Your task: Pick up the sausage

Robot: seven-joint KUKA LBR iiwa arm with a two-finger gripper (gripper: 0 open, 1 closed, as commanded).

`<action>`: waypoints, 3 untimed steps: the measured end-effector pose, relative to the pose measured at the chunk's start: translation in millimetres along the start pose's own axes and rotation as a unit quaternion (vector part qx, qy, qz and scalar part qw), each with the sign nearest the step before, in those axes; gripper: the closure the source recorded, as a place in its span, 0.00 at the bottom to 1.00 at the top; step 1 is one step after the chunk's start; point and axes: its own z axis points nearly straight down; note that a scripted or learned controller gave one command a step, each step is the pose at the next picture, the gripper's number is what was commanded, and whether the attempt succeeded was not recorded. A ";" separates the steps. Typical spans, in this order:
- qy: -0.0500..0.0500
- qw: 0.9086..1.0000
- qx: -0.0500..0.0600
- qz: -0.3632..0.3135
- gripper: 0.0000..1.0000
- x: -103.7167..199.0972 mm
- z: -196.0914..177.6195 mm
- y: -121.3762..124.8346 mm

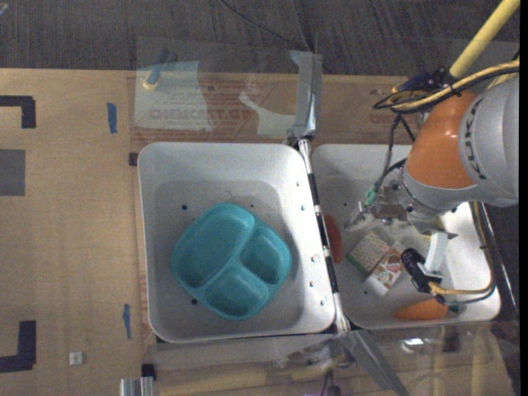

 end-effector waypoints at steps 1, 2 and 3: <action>0.000 0.995 0.006 -0.096 0.00 7.2 -85.5 -32.3; 0.002 0.971 0.006 -0.240 0.00 46.4 -85.7 -32.1; 0.002 0.953 0.006 -0.303 0.00 54.6 -85.6 -29.9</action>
